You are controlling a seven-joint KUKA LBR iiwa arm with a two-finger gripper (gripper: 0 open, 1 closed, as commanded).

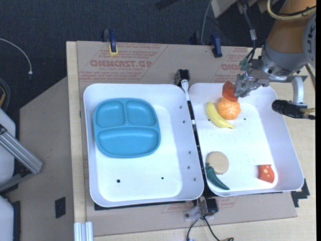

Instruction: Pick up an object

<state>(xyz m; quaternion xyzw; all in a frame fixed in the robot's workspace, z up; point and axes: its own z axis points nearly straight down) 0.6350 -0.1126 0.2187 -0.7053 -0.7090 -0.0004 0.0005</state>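
Observation:
My gripper hangs over the far part of the right bin, just right of a small red object and above an orange. A yellow banana lies against the orange's left side. Nearer the front lie a tan round cookie, a dark green pepper and a red strawberry-like piece. Nothing shows between the fingers.
The left bin holds a blue three-compartment plate. Both bins rest on a cardboard-covered bench with clamps at the back. The arm's grey wrist and orange band rise at the upper right.

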